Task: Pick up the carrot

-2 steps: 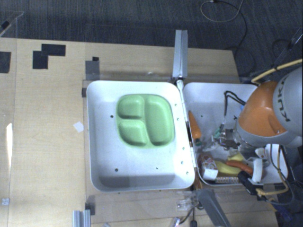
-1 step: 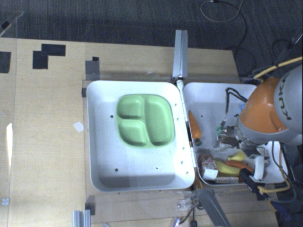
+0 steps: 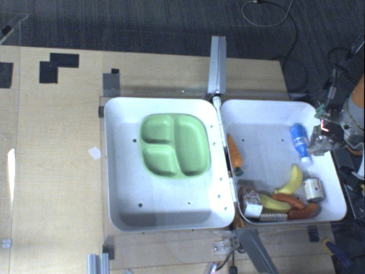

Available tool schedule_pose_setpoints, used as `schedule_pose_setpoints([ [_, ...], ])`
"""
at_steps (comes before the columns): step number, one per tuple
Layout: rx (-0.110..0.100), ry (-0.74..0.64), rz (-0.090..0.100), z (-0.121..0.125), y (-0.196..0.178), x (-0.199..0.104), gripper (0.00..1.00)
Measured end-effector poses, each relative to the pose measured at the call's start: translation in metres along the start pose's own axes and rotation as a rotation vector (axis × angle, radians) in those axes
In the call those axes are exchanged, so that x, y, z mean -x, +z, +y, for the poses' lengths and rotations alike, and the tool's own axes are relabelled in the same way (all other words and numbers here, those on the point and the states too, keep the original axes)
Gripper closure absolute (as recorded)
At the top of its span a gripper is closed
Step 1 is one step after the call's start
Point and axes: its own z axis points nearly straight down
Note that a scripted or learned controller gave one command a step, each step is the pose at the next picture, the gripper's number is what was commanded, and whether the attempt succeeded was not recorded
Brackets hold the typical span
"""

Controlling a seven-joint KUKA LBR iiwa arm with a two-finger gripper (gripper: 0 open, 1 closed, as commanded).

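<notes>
Carrot (image 3: 234, 153) lies in the right bin (image 3: 268, 116), pressed along that bin's left wall beside the divider between the two bins. Its long axis runs up and down the view, almost parallel to the wall; the narrow orange end points toward the far side of the bench, and the thicker end with a dark green tip points toward the near side. Gripper (image 3: 320, 141) hangs over the right bin's right rim, well apart from the carrot and just beside a blue bottle (image 3: 299, 140); whether it is open or closed cannot be told. Bananas (image 3: 285, 190), a small can (image 3: 312, 189) and a red piece crowd the near corner. A green divided tray (image 3: 174, 145) sits in the left bin (image 3: 122, 170). The bench (image 3: 57, 170) is pale wood; dark carpet and a cable (image 3: 274, 10) lie beyond.
</notes>
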Motion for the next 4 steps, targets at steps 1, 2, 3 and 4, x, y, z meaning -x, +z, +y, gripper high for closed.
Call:
schedule_pose_setpoints([
  [1, 0.000, 0.015, 0.000, 0.067, -0.028, 0.012, 1.00],
  [2, -0.001, 0.076, -0.001, 0.096, -0.012, -0.001, 1.00],
  [3, 0.001, 0.252, 0.000, 0.152, -0.026, -0.022, 1.00],
  [4, 0.006, 0.241, 0.000, 0.153, -0.038, -0.025, 1.00],
])
